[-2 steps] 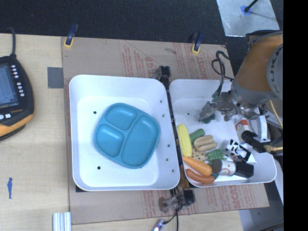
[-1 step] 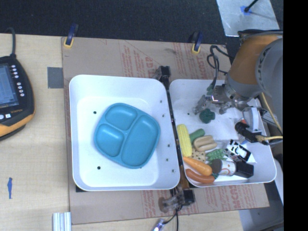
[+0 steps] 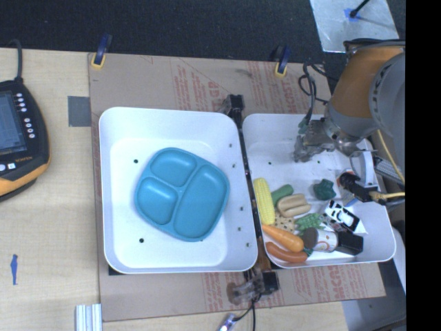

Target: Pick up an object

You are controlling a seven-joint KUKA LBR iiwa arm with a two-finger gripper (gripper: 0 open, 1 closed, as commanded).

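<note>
down at the near edge of the bench, a small clamp (image 3: pixel 249 288) sits just below the seam between the two bins. taking that seam as the landmark and reading left to right: well left of it, at the bench's far side, lies an orange-and-black teach pendant (image 3: pixel 17 140). next comes the left bin (image 3: pixel 114 126), holding a blue divided plate (image 3: pixel 182 194) that lies flat near its middle.

just right of the seam, in the right bin (image 3: pixel 265 133), toy food is heaped toward the near end: a yellow corn cob (image 3: pixel 263 201) lying along the seam, a carrot (image 3: pixel 284 237) below it, a hot dog (image 3: pixel 293 205), green pieces (image 3: pixel 322 189), and a black-and-white item (image 3: pixel 341 216) farther right. these look like light, hollow plastic, stiff and rather slick. my judgement is that the corn cob is the easiest take: long, free on its upper end, best gripped across its narrow middle. the carrot and hot dog are crowded and could slide or drag neighbours.

farthest right of the seam, the gripper (image 3: pixel 308 147) hangs over the bare far part of the right bin, apart from the pile. it is dark and blurred against cables, so i cannot tell how far it is open, nor see anything in it. the heap's lower right items overlap and are hard to name.
</note>
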